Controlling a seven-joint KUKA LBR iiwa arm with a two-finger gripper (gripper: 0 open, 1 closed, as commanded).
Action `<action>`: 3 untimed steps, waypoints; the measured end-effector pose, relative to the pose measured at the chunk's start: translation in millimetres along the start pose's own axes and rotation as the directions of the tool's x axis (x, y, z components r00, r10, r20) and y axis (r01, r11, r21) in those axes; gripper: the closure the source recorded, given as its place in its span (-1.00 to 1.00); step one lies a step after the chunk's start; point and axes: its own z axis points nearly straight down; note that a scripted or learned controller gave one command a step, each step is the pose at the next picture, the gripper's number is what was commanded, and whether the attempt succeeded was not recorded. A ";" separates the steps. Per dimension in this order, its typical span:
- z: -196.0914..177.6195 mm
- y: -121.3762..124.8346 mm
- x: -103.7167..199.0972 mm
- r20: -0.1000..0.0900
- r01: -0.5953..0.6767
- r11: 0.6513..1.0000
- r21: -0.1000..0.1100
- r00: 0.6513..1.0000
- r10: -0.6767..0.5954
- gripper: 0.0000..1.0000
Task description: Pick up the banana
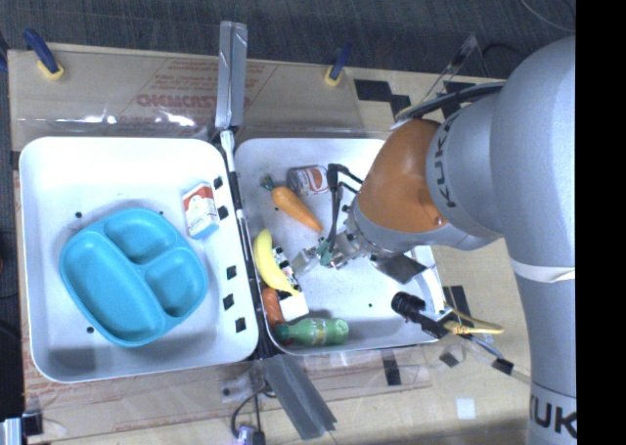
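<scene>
From the overhead camera view, the banana (270, 262) lies in the right bin (377, 150), close to that bin's left wall, its length running up and down the frame. It rests on the bin floor, not lifted, so the pick is not yet made; the grasp and the lift both appear to be left. The gripper (305, 259) sits low in the same bin, just right of the banana, with the orange-banded wrist bulking above it. One dark fingertip looks to be right beside or touching the banana's right edge, but I cannot tell how wide the fingers stand, nor whether the fruit is between them. Near by lie a carrot (295, 207) above, a small can (309, 179) beyond that, and a green bottle (315, 332) below. The left bin (59, 164) holds a blue divided plate (132, 277) and a small carton (201, 210)
</scene>
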 end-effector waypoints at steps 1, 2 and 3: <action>4.7 -3.7 9.8 -0.006 -0.571 0.821 0.018 0.821 0.571 -1.00; 6.2 45.6 3.0 -0.007 -0.641 0.767 0.024 0.767 0.641 -1.00; -93.1 58.3 24.7 -0.015 -0.576 0.817 0.030 0.817 0.576 -1.00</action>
